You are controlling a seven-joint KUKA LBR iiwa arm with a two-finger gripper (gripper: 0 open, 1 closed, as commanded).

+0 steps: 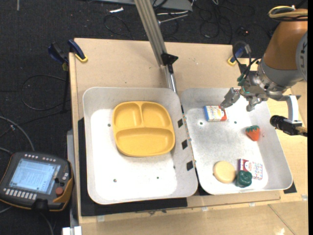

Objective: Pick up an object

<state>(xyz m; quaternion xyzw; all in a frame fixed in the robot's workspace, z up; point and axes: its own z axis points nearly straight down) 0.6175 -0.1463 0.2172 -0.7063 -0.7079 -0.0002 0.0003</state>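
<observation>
Arm: the grey KUKA arm with its orange band (288,38) enters from the upper right of the frame and reaches down over the right bin.
Gripper: the gripper (241,101) hangs over the upper part of the right bin; its two fingers stand apart, one slanting toward the left, the other pointing down at the right. Nothing sits between them.
Right bin: the right bin (210,146) is a shallow white tray occupying the right centre of the frame.
Small box: a small box (214,113), white and blue with a red end, lies in the upper left part of the right bin, just beside and below the left fingertip. Contact between fingertip and box cannot be told.
Strawberry toy: a red strawberry toy (253,132) with a green top lies near the right wall of the right bin, well apart from the gripper.
Yellow disc: a pale yellow disc (224,172) rests in the lower part of the right bin.
Green object: a dark green object (243,179) sits just right of the disc, touching a printed carton (254,168) that lies beside it.
Left bin: the left bin (98,146) holds a yellow divided plate (144,129) in its upper middle.
Bench surroundings: a teach pendant (34,179) lies at lower left of the frame, off the bench.
</observation>
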